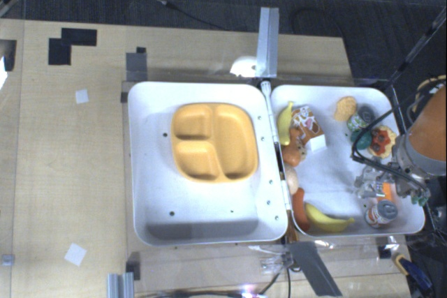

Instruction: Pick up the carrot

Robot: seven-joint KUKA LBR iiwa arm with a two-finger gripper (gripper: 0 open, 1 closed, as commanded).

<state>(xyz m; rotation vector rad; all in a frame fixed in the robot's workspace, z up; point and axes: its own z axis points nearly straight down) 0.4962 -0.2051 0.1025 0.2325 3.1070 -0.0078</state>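
One carrot, one gripper, well apart.
The carrot [299,206] lies upright-lengthwise left of the gripper [377,185]; whether it's closed, I cannot tell.

Shallow white plastic bins [202,98]: two, side by side
Yellow three-compartment plastic tray [212,142]: one
Yellow bananas [327,218]: two
Orange carrot [299,204]: one
Round tan cracker-like item [345,107]: one
Tool [380,185]: one

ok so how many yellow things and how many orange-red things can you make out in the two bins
yellow: 3, the divided plate, a banana at the front and a banana at the back
orange-red: 1, the carrot by the divider
total: 4
The clutter under the gripper is too small to sort.
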